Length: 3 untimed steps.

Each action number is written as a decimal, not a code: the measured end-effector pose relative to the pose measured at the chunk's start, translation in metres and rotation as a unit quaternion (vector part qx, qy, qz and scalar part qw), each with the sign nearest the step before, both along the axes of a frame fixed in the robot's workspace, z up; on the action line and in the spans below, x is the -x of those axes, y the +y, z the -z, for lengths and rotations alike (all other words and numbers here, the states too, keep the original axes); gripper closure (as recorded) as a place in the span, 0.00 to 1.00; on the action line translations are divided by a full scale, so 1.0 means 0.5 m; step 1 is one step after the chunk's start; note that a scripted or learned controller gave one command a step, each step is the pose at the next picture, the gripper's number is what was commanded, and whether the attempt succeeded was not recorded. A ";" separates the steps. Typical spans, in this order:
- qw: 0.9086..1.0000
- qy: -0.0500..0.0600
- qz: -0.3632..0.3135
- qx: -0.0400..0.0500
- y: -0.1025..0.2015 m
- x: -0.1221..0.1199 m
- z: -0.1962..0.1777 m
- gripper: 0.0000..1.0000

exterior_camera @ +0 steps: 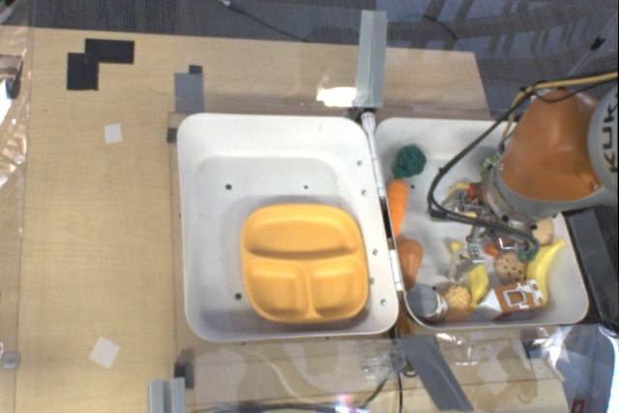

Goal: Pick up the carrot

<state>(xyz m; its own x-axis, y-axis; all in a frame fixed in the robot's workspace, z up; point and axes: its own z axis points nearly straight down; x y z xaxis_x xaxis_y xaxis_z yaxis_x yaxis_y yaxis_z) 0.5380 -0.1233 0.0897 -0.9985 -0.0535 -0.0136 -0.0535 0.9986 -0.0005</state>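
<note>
Carrot (397, 204): lies along the left wall of the right bin (578, 305), apart from the gripper (476, 251).
Jaws: cannot tell, cables hide them.
Risk: gripper hangs over crowded toys; descending here likely catches the banana (547, 267) instead.
Count: one carrot, one yellow tray (305, 260), two bins.
</note>
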 end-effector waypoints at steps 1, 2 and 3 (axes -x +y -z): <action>1.000 -0.005 -0.003 0.001 0.002 -0.007 -0.027 1.00; 0.993 -0.001 -0.116 0.001 0.139 -0.100 -0.198 1.00; 0.972 -0.001 -0.234 0.005 0.023 0.026 -0.394 1.00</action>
